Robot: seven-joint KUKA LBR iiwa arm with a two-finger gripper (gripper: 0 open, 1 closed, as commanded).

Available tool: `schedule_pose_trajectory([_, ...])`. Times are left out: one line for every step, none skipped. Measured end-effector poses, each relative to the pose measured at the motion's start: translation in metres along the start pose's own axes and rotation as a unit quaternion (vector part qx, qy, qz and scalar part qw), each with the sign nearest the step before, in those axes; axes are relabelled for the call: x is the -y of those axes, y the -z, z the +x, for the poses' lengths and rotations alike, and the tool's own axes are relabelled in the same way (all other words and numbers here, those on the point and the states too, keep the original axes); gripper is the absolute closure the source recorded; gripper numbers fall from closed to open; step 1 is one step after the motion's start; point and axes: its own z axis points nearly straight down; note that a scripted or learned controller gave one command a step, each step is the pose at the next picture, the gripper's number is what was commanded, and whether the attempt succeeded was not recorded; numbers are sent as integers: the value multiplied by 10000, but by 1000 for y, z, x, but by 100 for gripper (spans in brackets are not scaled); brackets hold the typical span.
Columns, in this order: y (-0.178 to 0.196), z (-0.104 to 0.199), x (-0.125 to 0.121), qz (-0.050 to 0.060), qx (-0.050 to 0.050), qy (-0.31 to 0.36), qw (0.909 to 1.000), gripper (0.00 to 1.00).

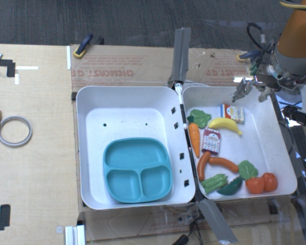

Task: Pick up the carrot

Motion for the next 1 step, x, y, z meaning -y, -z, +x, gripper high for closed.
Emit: schedule_pose_trajectory([-121, 41, 35, -22, 3, -173, 9998, 0])
